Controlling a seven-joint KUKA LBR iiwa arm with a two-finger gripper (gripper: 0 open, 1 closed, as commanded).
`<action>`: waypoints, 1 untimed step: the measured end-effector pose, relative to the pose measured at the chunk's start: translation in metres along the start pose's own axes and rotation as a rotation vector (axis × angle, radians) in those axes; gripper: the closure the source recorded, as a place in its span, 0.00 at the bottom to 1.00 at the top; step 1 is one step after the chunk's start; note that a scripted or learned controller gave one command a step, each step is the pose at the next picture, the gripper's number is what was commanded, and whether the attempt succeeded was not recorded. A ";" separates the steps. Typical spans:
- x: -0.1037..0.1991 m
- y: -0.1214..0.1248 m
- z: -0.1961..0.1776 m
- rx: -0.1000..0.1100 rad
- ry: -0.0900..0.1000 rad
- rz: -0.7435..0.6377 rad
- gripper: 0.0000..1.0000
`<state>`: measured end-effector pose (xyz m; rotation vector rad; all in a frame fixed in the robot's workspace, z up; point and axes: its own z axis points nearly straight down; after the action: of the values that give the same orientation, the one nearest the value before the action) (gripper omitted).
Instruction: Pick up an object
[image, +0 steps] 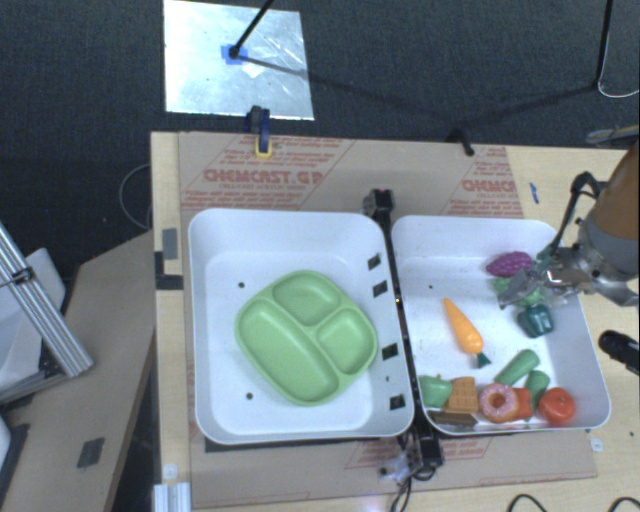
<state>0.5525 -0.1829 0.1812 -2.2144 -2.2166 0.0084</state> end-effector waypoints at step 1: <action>0.000 0.003 -0.006 -0.011 -0.003 -0.003 0.00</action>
<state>0.5554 -0.1828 0.1869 -2.2183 -2.2262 -0.0008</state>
